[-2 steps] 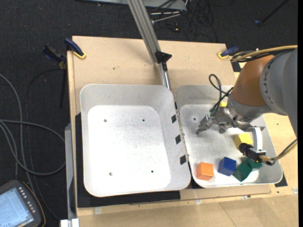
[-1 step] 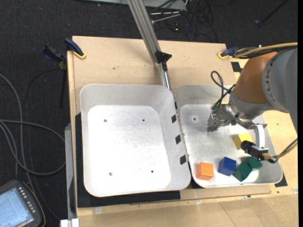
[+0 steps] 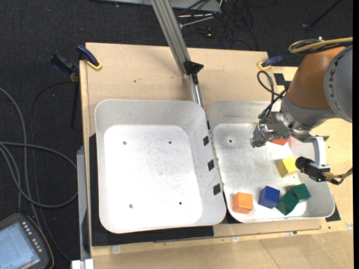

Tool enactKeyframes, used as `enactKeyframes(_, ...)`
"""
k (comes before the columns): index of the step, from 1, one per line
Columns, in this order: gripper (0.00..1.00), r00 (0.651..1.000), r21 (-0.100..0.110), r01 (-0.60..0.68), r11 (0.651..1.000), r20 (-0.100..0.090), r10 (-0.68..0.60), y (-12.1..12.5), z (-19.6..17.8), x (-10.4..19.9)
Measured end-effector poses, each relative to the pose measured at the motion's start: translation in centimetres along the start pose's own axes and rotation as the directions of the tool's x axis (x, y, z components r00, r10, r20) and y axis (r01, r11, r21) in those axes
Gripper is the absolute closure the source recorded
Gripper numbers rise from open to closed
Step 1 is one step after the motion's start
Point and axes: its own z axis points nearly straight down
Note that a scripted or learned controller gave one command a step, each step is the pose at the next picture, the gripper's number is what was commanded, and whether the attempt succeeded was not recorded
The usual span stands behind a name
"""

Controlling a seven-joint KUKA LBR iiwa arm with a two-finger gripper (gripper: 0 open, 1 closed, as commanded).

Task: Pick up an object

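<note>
While you look down on the pale wooden bench (image 3: 146,66), you see two shallow white plastic bins with rounded corners and speckled floors sitting side by side on it. The left white bin (image 3: 112,116) is the larger. The right white bin (image 3: 235,116) carries all the small things, gathered toward its near right corner. The grey arm with the glossy orange band (image 3: 314,83) reaches in over that bin's right edge, and its two-finger gripper (image 3: 262,134) hangs low over the middle of the floor; you cannot tell from here how its jaws stand or whether they pinch anything. Just beside the gripper, partly hidden under it, lies a small red-orange piece (image 3: 280,142). Along the near edge sit an orange block (image 3: 243,202), a blue cube (image 3: 269,196) and two dark green blocks (image 3: 294,198) touching each other. A smaller yellow cube (image 3: 287,166) rests between the red-orange piece and the green blocks.
</note>
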Motion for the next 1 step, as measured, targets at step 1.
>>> enactKeyframes(1, 1.00, 1.000, 0.000, 0.000, 1.000, 0.001, 0.000, 0.88, -4.65, -0.36)
